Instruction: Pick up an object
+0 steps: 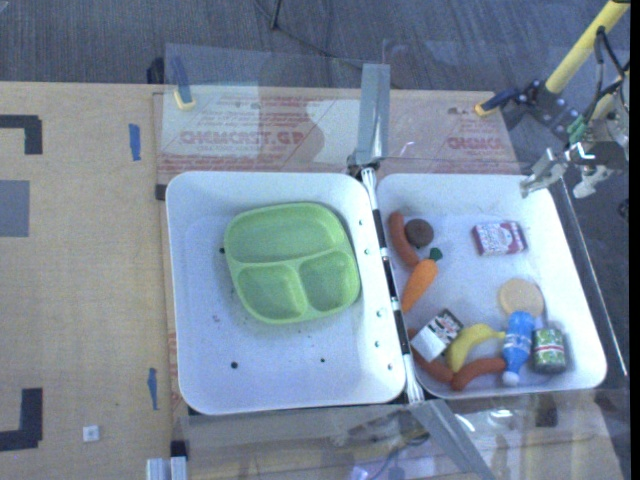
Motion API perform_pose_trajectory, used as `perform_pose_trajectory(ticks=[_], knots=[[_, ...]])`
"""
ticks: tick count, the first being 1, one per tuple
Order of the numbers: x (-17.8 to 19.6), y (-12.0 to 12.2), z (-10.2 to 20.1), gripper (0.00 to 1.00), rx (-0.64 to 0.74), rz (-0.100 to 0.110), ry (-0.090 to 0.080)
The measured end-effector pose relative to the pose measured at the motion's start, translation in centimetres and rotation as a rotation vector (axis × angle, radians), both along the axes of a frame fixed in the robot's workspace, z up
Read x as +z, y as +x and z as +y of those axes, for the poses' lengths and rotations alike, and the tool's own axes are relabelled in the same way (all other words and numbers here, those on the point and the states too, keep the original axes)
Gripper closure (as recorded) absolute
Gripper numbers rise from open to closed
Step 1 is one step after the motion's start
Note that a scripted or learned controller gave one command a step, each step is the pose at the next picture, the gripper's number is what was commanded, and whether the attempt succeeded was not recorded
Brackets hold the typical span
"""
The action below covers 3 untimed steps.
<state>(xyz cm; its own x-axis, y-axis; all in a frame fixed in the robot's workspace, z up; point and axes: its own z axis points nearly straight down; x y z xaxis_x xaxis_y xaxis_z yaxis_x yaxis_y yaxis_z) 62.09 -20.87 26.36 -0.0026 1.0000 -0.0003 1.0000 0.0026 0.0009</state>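
A green plate [292, 262] with three parts sits in the left bin [190, 368]. The wooden bench [75, 268] has blue tape bits [134, 141] at 10 o'clock and black corner marks [25, 133] along its left side. A grey floor [120, 13] shows at 12 o'clock.

carrot [420, 282]: orange, you had it lying tilted in the right bin [585, 313]
banana [472, 344]: yellow, beside blue bottle [516, 343]

Green plate [291, 261] left; toys, perhaps food, right.
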Motion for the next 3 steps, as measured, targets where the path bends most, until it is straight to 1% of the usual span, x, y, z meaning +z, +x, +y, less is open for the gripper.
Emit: perform_pose_trajectory(ticks=[1,2,3], knots=[[-11.6,-1.7,-0.8,0.0,0.262,-0.001,0.0],[-17.7,1.6,-0.4,0.0,0.279,-0.005,-0.002],[-16.5,1.8,-0.5,1.0,0.279,-0.01,-0.004]])
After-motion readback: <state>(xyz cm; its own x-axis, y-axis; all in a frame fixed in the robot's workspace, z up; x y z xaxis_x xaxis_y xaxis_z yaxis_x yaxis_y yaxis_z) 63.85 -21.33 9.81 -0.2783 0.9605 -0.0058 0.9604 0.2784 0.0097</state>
